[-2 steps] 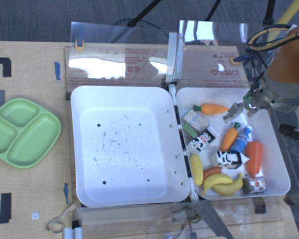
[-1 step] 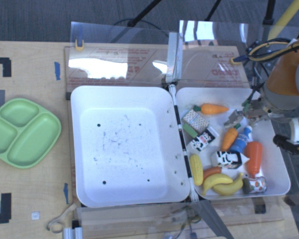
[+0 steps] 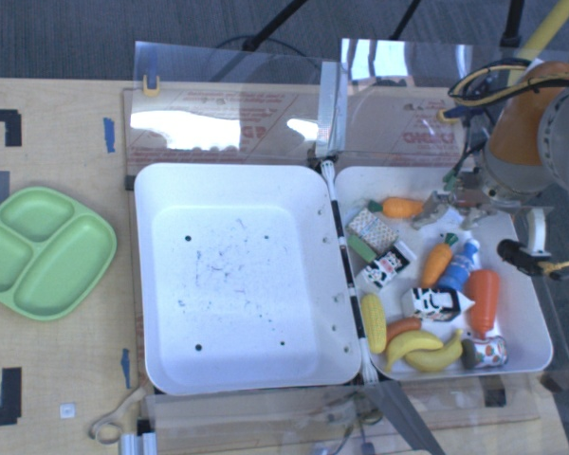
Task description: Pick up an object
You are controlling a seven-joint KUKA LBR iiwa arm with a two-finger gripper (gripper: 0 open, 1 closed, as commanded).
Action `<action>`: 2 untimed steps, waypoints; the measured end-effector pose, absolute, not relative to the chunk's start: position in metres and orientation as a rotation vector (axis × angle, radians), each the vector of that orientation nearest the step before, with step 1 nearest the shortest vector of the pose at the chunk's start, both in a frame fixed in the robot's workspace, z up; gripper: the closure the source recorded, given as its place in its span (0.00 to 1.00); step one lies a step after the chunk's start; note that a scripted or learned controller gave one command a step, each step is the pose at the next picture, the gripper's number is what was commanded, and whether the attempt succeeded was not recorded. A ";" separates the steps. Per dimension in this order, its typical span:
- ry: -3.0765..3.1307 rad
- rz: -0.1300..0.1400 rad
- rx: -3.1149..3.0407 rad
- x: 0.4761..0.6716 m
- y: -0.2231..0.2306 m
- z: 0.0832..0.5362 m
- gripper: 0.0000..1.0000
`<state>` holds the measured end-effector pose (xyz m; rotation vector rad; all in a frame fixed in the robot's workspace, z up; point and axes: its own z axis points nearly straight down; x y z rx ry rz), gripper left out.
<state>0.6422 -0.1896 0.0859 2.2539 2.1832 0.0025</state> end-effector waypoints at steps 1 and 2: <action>1.923 -0.080 2.511 0.652 -0.160 0.085 0.00; 2.126 0.000 2.315 0.616 -0.168 0.137 0.00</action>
